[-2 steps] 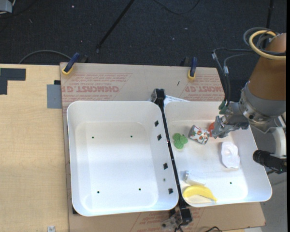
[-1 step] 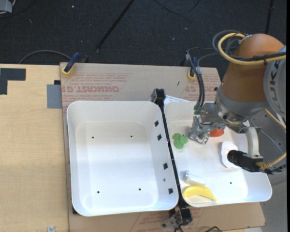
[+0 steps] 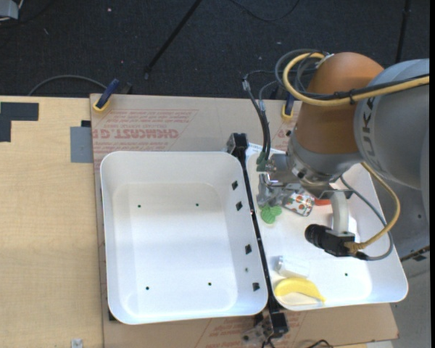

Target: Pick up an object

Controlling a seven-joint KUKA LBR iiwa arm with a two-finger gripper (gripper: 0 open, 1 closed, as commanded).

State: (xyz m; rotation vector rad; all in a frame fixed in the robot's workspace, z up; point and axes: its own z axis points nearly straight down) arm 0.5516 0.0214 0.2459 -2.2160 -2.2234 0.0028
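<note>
Grey arm [image 3: 402, 114], orange band, yellow and black cables.

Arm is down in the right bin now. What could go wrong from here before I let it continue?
Two risks, both judgement calls:
1. The gripper sits close to the divider wall between the bins, so it may scrape that wall.
2. The green object and the red-and-white object lie close together under the wrist; a grasp could catch both or knock one aside.
</note>
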